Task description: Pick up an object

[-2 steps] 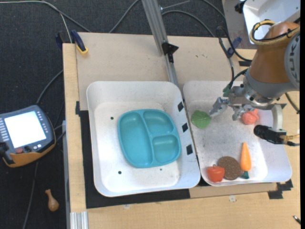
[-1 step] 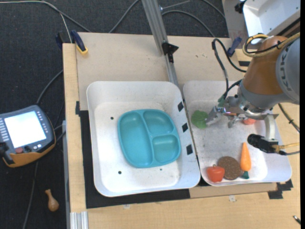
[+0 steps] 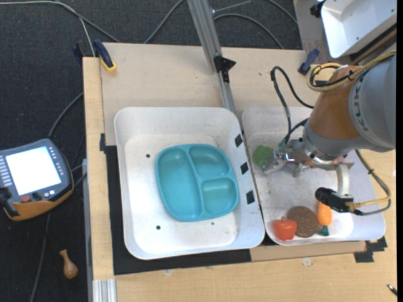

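My gripper (image 3: 274,161) reaches into the right bin (image 3: 277,121) from the right, low over its left side. A green object (image 3: 261,155) lies right at the gripper's tip, touching or nearly touching it; whether it is held cannot be made out. At the bin's front edge lie a red object (image 3: 284,229), a brown round object (image 3: 305,221) and an orange object (image 3: 324,214). A small teal piece (image 3: 323,231) peeks out beside them.
The left bin (image 3: 135,168) holds a teal divided plate (image 3: 197,181). A metal pole (image 3: 208,30) slants down toward the gap between the bins. Black cables (image 3: 283,93) trail over the right bin's back. A black clip (image 3: 334,200) hangs from the wrist near the orange object.
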`<state>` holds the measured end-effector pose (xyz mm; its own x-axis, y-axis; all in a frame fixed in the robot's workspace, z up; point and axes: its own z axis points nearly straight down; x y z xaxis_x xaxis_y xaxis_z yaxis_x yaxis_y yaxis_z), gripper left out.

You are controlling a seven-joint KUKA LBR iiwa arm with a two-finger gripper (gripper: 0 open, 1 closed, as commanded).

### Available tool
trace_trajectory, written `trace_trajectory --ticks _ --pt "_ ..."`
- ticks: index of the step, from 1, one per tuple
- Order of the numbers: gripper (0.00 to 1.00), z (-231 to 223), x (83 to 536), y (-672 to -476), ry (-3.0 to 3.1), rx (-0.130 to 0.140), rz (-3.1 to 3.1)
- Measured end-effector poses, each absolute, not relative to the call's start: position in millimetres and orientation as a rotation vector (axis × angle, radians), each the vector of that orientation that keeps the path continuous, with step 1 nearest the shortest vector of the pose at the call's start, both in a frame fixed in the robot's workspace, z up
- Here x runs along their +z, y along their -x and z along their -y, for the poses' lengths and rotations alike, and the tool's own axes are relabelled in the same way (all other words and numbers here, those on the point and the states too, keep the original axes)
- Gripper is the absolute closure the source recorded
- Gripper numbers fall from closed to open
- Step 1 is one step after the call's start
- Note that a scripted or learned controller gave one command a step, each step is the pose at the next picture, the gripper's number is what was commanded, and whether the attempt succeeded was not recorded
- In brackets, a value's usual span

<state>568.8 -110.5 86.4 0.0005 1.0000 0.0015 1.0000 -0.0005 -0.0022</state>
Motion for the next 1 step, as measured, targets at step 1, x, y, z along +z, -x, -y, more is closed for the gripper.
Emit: trace_trajectory --ticks 1 --pt "1.0 110.7 100.1 -570.4 2.223 -0.004 2.223"
